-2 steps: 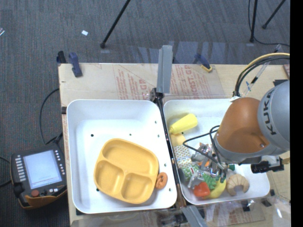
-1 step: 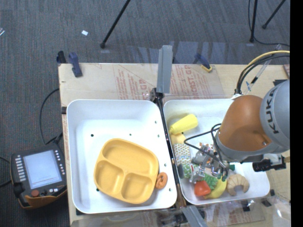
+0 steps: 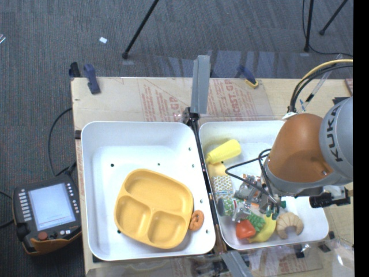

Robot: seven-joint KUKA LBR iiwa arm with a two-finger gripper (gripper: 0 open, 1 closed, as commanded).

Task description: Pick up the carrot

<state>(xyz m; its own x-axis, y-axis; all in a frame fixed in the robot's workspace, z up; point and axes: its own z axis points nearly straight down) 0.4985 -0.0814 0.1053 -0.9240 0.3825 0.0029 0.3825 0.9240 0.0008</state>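
Two shallow white bins sit side by side in front of you, the left bin (image 3: 92, 154) and the right bin (image 3: 259, 133), on a bench topped with printed brown cardboard (image 3: 144, 97). Take the gripper (image 3: 259, 199) as your marker: it hangs low over the near half of the right bin, under the arm (image 3: 300, 149) with its broad orange band. The cluttered metal and cables there do not let you tell how far its jaws are parted or whether they have anything. Just nearer than the gripper and slightly left lies what looks like the carrot (image 3: 244, 229). It is a short, stubby orange-red piece with a bit of green at its upper end, resting on the bin floor near the front wall. It touches a yellow banana (image 3: 266, 228), and a tan croissant (image 3: 289, 225) lies just right of that. Left of the gripper stands a small printed can (image 3: 228, 205). Well left, in the other bin, are a yellow divided tray (image 3: 153, 206) and a small orange ring (image 3: 196, 220) at its edge. Far left of the gripper, off the bench, a teach pendant (image 3: 49, 209) rests on the floor. Beyond the gripper lies a yellow corn-like piece (image 3: 223, 151), then a grey post (image 3: 200, 91) between the bins and a blue clamp (image 3: 91, 78). Farthest is dark grey carpet (image 3: 57, 27) crossed by a thin black stand leg (image 3: 144, 16).
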